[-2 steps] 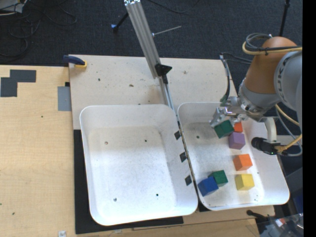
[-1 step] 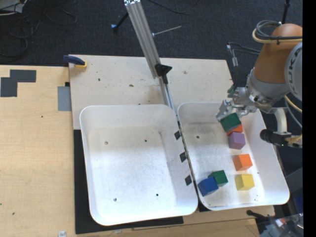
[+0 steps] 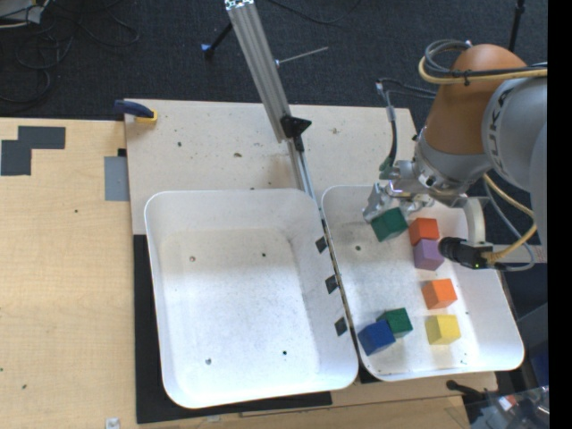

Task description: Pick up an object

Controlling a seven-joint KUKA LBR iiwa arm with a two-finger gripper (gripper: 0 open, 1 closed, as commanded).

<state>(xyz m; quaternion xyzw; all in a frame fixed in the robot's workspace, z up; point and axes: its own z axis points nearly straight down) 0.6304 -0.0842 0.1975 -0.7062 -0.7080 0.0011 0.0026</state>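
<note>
Nearest to us, along the front edge of the right bin [image 3: 500, 351], we see a blue cube [image 3: 376, 337] sitting by the front left corner, with a small green cube [image 3: 397, 321] touching it just behind and to the right. Further along that front edge, toward the right wall, rests a yellow cube [image 3: 442, 329], and just behind it an orange cube [image 3: 439, 292].

Moving toward the back of the same bin, we find a purple cube [image 3: 428, 254] and, touching it from behind, a red-orange cube [image 3: 424, 231]. Beside these, toward the bin's left wall, a larger green cube [image 3: 389, 224] sits tilted, directly under the gripper [image 3: 391, 206]. We see its metal fingers coming down on either side of that cube's top (whether the cube is lifted off the bin floor or resting on it, we cannot tell), so the gripper appears to be clasped around the larger green cube near the back left corner of the right bin.

We note the left bin [image 3: 170, 231] alongside, sharing a divider edge with the right one. The arm [image 3: 483, 114], grey with its orange band, reaches in over the right bin's back edge.
</note>
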